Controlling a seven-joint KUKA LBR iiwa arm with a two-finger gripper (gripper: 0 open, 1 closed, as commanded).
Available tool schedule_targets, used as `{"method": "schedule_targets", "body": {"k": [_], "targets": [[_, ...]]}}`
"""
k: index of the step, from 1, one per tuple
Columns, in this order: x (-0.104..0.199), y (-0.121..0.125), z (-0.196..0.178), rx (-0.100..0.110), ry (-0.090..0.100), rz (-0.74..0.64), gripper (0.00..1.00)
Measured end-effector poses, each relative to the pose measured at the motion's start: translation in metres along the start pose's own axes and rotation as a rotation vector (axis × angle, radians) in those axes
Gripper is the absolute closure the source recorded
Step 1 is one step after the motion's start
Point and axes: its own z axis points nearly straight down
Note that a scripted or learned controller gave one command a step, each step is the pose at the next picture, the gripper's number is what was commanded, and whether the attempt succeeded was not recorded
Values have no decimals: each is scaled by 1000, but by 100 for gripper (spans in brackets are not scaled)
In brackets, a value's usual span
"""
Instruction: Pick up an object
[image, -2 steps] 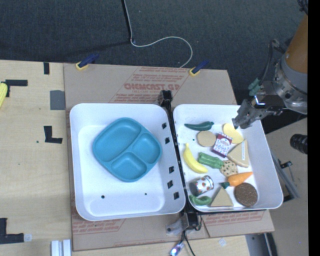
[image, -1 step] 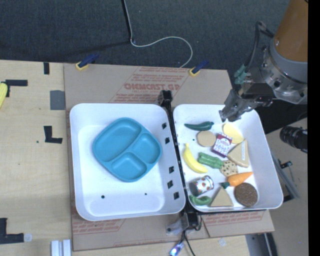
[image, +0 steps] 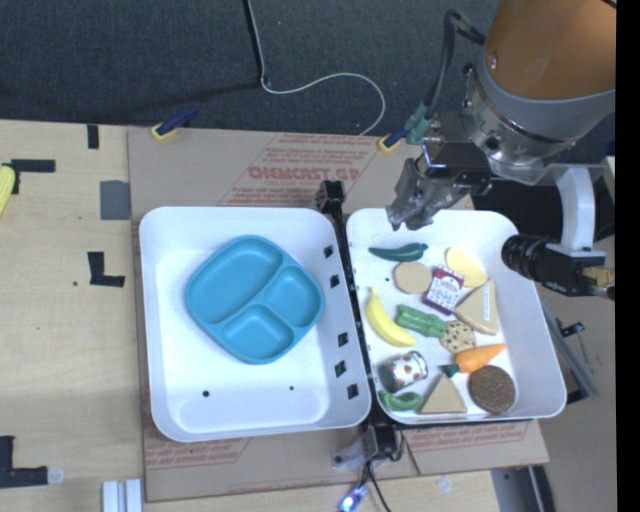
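My gripper (image: 412, 212) hangs over the far left corner of the right bin (image: 545, 330), above the toy food and holding nothing. Its fingers (image: 400, 214) stand slightly apart. Just below it lies a dark green chili pepper (image: 398, 251). Further down the bin lie a tan round cookie (image: 409, 277), a yellow banana (image: 383, 318), a green pickle (image: 421, 322), a purple and white packet (image: 444, 290), a yellow potato-like piece (image: 465, 265), an orange carrot (image: 478, 356), a brown round patty (image: 492, 388) and a small can (image: 405, 371).
The left bin (image: 170, 380) holds a blue divided plate (image: 254, 298). A black clip divider (image: 342, 300) runs between the two bins. A white cable (image: 320, 85) loops across the dark floor behind the bench. Camera hardware (image: 550, 262) juts in at the right.
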Motion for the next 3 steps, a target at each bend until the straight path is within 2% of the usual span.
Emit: {"method": "schedule_targets", "body": {"k": [1, 2, 3], "targets": [[16, -1, 87, 10, -3, 5, 100], [16, 0, 73, 5, -1, 3, 100], [-122, -2, 111, 6, -3, 20, 100]]}}
